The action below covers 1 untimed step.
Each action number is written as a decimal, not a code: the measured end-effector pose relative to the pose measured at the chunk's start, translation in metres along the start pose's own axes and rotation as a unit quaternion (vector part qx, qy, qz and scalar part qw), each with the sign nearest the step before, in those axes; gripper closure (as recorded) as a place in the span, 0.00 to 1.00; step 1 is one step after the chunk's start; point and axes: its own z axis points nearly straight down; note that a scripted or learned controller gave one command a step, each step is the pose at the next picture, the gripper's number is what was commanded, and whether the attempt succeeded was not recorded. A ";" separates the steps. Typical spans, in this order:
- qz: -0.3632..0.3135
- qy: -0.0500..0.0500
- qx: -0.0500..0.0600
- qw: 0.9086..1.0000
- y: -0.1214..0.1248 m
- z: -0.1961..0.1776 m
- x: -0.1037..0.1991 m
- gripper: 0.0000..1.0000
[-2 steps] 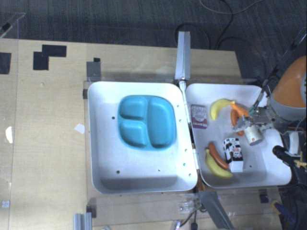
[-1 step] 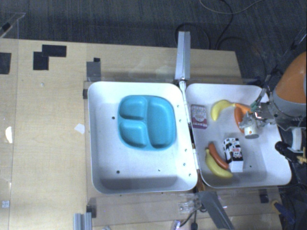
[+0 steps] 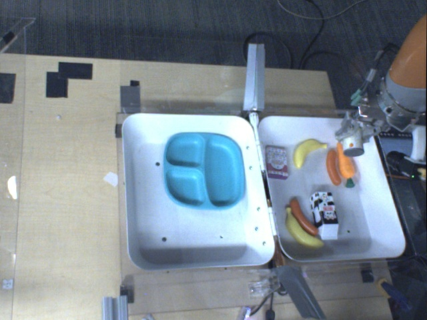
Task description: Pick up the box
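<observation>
Gripper (image 3: pixel 351 139) over right bin (image 3: pixel 393 235) far edge, by carrot (image 3: pixel 339 166); grip state unclear. Box (image 3: pixel 325 213) near front, touching banana (image 3: pixel 301 232).

The wooden bench (image 3: pixel 67 179) carries two white bins (image 3: pixel 133 199) — side by side.

My gripper (image 3: pixel 351 139) hangs over the right bin (image 3: pixel 393 235), at about two o'clock in it, just above the top of the carrot (image 3: pixel 335 167); I hold nothing that I can see. At nine o'clock from the carrot lies a yellow banana (image 3: pixel 305 151), and further the same way a small maroon packet (image 3: pixel 277 161) by the bin's left wall. The box (image 3: pixel 325 213), black and white, sits toward six o'clock, touching what looks like a sausage (image 3: pixel 303 219) on a second banana (image 3: pixel 300 233). The left bin (image 3: pixel 143 239) bears a blue divided tray (image 3: pixel 203 169).
</observation>
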 end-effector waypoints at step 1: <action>0.005 0.000 0.000 1.000 0.048 -0.012 -0.020 1.00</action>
